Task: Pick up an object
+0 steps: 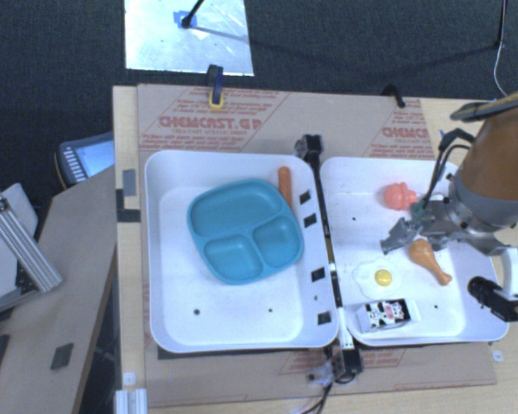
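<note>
My gripper [400,236] hangs over the middle of the right bin [475,322], just left of the upper end of a brown toy drumstick [432,261]. Nothing is visibly held in it. A pink toy [399,196] lies further back in that bin. Below the gripper lies a fried egg [379,276], and a small printed card box [386,313] rests by the front wall. The grey and orange arm covers the bin's right side.
The left bin [168,317] holds a blue divided plate [244,229] and an orange sausage [284,182] by its back right corner. A black divider [321,231] runs between the bins. A yellow clamp [216,97] sits at the board's back edge.
</note>
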`<state>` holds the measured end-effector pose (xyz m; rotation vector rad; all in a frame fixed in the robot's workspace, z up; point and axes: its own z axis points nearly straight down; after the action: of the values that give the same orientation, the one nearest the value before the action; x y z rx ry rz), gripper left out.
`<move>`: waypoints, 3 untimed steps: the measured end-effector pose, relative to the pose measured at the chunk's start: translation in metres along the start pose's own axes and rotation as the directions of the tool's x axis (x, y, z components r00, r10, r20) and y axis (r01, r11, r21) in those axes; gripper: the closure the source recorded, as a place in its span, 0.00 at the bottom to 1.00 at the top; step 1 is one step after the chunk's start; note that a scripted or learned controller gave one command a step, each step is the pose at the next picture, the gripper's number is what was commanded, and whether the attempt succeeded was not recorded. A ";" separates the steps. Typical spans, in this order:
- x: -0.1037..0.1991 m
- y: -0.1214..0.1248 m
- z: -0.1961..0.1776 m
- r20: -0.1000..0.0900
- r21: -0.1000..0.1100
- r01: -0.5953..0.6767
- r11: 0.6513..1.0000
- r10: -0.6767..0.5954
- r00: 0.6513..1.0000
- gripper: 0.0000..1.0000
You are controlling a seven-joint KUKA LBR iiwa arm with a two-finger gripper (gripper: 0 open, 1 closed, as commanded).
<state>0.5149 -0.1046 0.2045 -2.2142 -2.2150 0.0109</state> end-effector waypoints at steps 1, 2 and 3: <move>0.000 0.003 -0.006 0.002 -0.012 0.003 1.000 -0.003 1.000 0.00; 0.007 0.000 0.054 0.000 -0.007 0.001 1.000 -0.001 1.000 0.00; -0.003 -0.002 0.107 0.001 -0.008 0.000 1.000 0.000 1.000 0.00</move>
<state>0.5113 -0.1078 0.0973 -2.2187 -2.2194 0.0032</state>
